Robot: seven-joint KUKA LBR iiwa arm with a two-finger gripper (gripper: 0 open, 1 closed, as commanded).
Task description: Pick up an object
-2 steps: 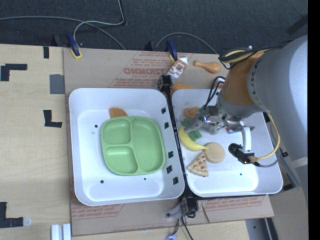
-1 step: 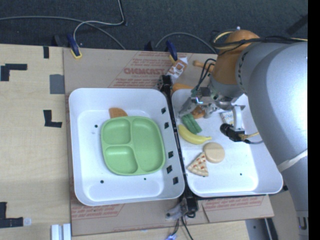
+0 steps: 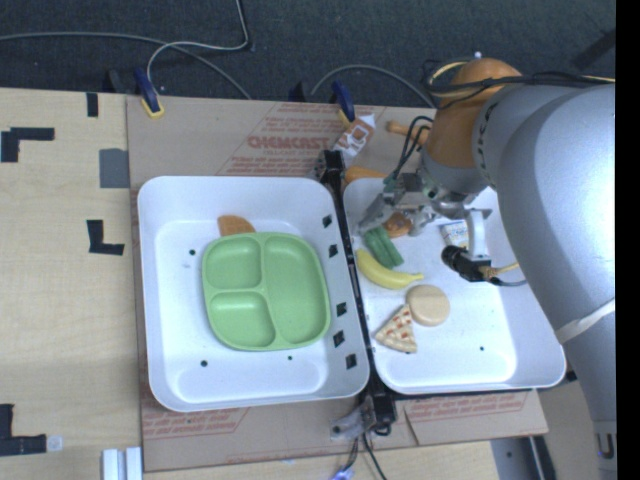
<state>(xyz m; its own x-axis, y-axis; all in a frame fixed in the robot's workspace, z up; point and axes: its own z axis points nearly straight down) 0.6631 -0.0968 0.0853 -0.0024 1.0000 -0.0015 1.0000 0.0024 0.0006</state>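
The gripper (image 3: 395, 211) hangs low over the far left corner of the right bin (image 3: 500, 363), at the end of a smooth, rounded grey arm (image 3: 560, 188) with a glossy orange band (image 3: 462, 108) above the wrist. Whether the gripper is open or closed cannot be told from here; dark cables and metal parts crowd that spot.

Right under the gripper lies a small green piece (image 3: 381, 246), oblong and matte, with a brownish lump (image 3: 400, 226) touching its far end. Just nearer the camera than the gripper, a yellow banana (image 3: 388, 272) curves along the bin floor, smooth and plastic-looking, its stem end close to the green piece. Further toward the camera sit a round tan biscuit-like disc (image 3: 429, 305) and, beside it, a triangular pizza slice (image 3: 397, 331) with red spots on a pale, bumpy top.

To the gripper's left, across the divider, the left bin (image 3: 170, 368) holds a pale green plate (image 3: 266, 290) with three moulded compartments and rounded corners. An orange rounded piece (image 3: 235, 225) peeks from behind the plate's far edge. Both bins are shallow, white and glossy, resting on brown printed cardboard (image 3: 250, 138).
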